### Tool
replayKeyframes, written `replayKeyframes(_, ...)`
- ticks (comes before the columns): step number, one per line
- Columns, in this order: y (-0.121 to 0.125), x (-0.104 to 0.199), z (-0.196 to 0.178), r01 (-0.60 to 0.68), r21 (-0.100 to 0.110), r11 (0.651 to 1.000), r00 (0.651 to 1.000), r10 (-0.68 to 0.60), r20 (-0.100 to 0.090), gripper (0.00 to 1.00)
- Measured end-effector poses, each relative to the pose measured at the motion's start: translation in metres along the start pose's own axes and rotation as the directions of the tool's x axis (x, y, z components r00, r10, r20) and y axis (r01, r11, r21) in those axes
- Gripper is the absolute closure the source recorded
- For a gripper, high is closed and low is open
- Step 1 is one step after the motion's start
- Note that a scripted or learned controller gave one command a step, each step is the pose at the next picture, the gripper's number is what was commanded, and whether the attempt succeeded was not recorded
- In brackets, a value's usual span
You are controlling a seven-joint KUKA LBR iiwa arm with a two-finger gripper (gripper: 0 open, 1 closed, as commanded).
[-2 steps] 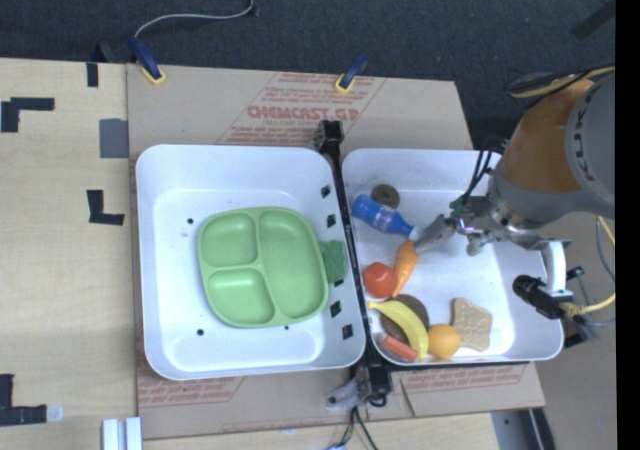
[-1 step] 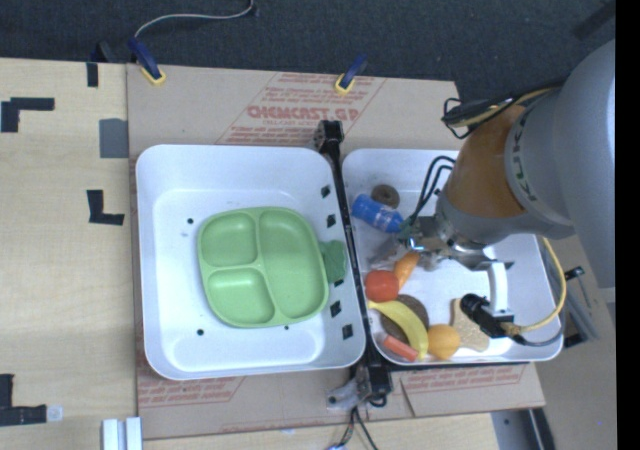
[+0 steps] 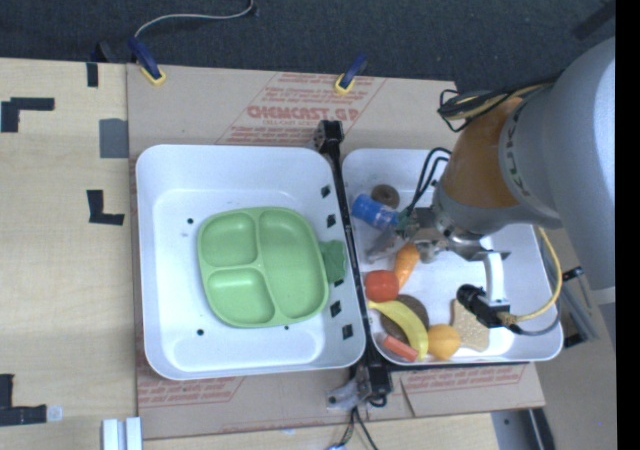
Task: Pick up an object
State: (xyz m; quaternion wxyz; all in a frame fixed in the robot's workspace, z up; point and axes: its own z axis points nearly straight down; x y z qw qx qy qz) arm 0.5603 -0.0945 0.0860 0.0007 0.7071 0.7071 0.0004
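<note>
My gripper (image 3: 400, 238) hangs low over the left part of the right bin (image 3: 530, 278), under the grey arm and its orange band (image 3: 480, 163). Right below it lies a small orange piece (image 3: 405, 263). A blue object (image 3: 370, 210) sits just to its upper left, and a brown round thing (image 3: 385, 196) lies behind that. Toward the front of the bin are a red tomato-like ball (image 3: 381, 285), a banana (image 3: 405, 323), an orange fruit (image 3: 443, 340), a slice of toast (image 3: 470, 328) and a carrot (image 3: 398, 346).
The left bin (image 3: 165, 238) holds a green divided plate (image 3: 262, 266), with a small green object (image 3: 335, 260) by its right rim. A black divider (image 3: 345, 238) runs between the bins. Cables (image 3: 470, 103) hang off the arm near the wrist.
</note>
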Motion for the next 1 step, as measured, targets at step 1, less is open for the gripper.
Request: replayKeyframes(1,0.0003,-0.0012,-0.0098,-0.001,-0.002,1.0,1.0,0.001,0.003,1.0)
